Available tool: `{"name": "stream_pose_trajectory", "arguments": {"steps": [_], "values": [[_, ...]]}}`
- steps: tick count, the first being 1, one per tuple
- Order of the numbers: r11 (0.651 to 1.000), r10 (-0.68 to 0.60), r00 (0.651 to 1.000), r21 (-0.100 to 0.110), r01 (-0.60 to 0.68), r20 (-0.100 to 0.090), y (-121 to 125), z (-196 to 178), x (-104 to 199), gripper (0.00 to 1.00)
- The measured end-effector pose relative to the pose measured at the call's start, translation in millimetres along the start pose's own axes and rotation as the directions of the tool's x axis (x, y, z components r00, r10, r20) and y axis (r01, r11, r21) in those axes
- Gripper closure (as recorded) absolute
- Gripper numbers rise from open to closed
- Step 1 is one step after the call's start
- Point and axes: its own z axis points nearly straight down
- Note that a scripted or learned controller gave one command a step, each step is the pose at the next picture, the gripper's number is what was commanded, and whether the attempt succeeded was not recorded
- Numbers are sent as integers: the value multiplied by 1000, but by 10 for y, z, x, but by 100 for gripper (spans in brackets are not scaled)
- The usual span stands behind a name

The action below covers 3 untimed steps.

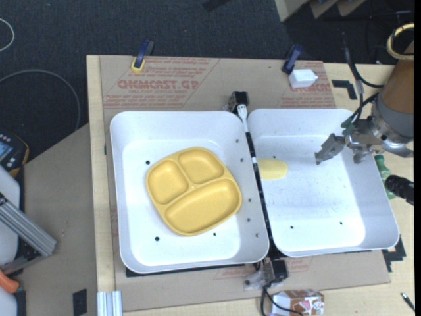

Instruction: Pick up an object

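A yellow divided plate [193, 189] lies in the left white bin [128, 137]. A small pale yellow object [272, 169] rests near the left wall of the right white bin [368, 226]. My gripper [332, 147] hangs over the right bin's upper right part, reaching in from the right, well to the right of the small yellow object. I see nothing held in it.
A black clip [240, 102] sits at the top where the two bins meet. A white block [302, 78] and blue clamps [141, 54] lie on the cardboard-covered bench behind the bins. Cables run along the right side.
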Motion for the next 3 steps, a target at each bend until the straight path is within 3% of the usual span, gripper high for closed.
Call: {"name": "stream_pose_trajectory", "arguments": {"steps": [1, 2, 3], "values": [[1000, -6, 1000, -11, 6, 0, -508, -900, 518, 0], [1000, -4, 1000, -24, 4, 2, -669, -3119, 932, 0], [1000, -2, 1000, -8, 2, 3, -664, -3135, 925, 100]]}}
